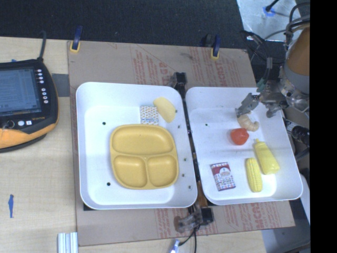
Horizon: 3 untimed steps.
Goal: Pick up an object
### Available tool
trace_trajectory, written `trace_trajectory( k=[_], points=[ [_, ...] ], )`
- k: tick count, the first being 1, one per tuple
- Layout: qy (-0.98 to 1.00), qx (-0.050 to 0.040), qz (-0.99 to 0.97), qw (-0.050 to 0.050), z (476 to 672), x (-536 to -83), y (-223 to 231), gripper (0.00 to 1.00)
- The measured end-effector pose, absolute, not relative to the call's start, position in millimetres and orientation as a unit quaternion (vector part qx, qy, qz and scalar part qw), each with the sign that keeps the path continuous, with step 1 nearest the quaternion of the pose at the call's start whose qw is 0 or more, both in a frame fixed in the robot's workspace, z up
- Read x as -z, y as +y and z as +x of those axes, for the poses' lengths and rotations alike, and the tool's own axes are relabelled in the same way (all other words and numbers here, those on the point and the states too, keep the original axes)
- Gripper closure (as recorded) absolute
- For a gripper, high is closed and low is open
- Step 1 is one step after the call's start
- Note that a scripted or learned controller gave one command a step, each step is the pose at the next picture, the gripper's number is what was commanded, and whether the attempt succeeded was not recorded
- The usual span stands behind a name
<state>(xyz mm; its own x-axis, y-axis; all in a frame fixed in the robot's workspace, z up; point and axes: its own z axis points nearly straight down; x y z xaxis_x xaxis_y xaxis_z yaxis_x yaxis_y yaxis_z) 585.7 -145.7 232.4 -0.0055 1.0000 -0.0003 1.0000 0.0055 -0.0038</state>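
- Objects for pick-up sit in both white bins. Right bin (pixel 206 183): pale shrimp-shaped piece (pixel 248 123), red tomato (pixel 239 136), yellow bottle (pixel 266 157), corn cob (pixel 254 174), red-and-white card pack (pixel 222 176).
- Left bin (pixel 87 141): yellow divided tray (pixel 144 155), small patterned packet (pixel 149 115), pale yellow wedge (pixel 165 109) just beside the packet.
- Gripper (pixel 261 103) hangs over the right bin's far end, just above the shrimp piece; fingers spread apart, nothing between them.
- Arm (pixel 296 62) enters from the right.
- Tablet in orange case (pixel 23 101) lies on the bench, left of the bins.
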Motion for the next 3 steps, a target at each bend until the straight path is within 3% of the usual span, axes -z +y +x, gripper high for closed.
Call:
trace_trajectory(
  k=[1,2,3],
  points=[
    [-0.709,-0.0024,-0.705,0.001,601.1,-91.1,-159.5,0.00],
    [-0.709,-0.0024,-0.705,0.002,588.1,-91.7,-167.6,0.00],
    [-0.710,-0.0035,-0.704,0.002,588.0,-102.0,-168.5,1.00]
  ],
)
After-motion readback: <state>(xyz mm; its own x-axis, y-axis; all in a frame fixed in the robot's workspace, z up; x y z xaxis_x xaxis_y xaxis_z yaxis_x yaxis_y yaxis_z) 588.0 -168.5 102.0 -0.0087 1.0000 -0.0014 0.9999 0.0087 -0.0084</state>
